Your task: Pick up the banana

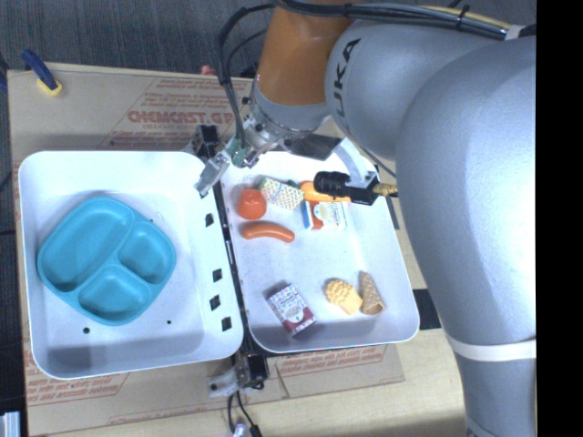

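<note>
Camera view looks down on two white bins standing on brown cardboard (173,116), which carries the red print "CHEMCAST GP" beyond the left bin (36,244). The grey arm (455,153) shows the letters "UKA" beside its orange band.

The claw (212,177) hangs over the far end of the wall where the bins meet. Whether it is spread or pressed together cannot be told.

A blue divided tray (105,258) lies in the left bin.

In the right bin (392,271), a red tomato (252,204) sits just beside the claw, with a reddish sausage (268,232) near it on the front side. A small white carton (330,214) lies to their right and a red-and-white box (291,308) lies nearer the front; the writing on both is too small to read.

A bumpy yellow piece (342,295) lies at the front right, touching a wafer cone (371,293) and well apart from the claw. Whether this piece is the banana cannot be told.
</note>
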